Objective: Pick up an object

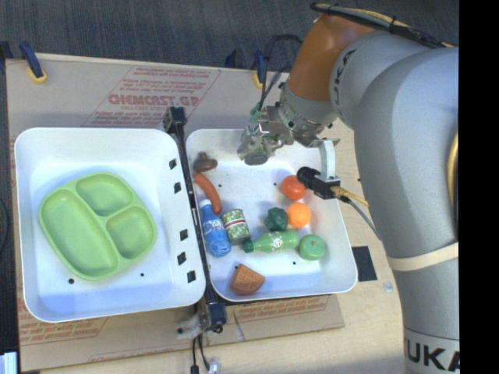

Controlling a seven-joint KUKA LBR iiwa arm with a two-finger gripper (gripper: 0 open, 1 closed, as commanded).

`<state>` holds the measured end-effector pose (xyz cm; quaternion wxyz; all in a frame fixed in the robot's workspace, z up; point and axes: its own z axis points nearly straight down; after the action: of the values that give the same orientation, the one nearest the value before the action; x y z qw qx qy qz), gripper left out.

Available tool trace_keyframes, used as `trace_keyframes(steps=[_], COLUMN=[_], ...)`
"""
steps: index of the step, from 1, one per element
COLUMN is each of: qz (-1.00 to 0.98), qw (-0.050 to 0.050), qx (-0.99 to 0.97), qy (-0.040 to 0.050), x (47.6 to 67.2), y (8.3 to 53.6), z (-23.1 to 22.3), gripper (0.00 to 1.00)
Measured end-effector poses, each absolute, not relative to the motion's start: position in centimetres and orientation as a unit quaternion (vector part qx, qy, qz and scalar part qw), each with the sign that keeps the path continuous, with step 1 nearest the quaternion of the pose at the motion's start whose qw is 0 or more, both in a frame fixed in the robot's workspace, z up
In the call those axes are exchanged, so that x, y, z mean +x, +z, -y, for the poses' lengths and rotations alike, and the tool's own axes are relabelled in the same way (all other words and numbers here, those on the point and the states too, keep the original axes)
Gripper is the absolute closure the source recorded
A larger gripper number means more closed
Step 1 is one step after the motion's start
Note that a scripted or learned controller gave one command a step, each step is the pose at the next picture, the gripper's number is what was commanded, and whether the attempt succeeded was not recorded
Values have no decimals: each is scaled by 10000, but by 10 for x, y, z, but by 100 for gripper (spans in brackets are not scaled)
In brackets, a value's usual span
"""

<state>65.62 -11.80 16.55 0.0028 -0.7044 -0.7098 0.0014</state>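
Cardboard with red print covers the bench (156,92), and two white bins sit on it side by side. Left bin (31,209) holds a green tray (97,224) with three compartments. Right bin (343,248) holds the toys: a hot dog (207,192) by the divider, a blue bottle (214,228) touching a small can (235,225), a green bottle (273,243), a green disc (312,247), a dark green lump (276,219), two orange balls (294,187) (299,214), a brown wedge (246,280) at the near edge. Gripper (256,148) hangs over the bin's far edge, just beside a brown piece (205,162); whether it is open or holds anything I cannot tell
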Motion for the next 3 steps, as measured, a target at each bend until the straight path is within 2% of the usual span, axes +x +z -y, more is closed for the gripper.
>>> trace_keyframes(steps=[1,2,3], qz=[7094,7080,7092], qw=[7,8,1], qx=[-7048,-7062,-7050], qy=[-2,12,-2], x=[654,656,657], y=[213,177,236], z=[56,151,131], gripper=[100,100,100])
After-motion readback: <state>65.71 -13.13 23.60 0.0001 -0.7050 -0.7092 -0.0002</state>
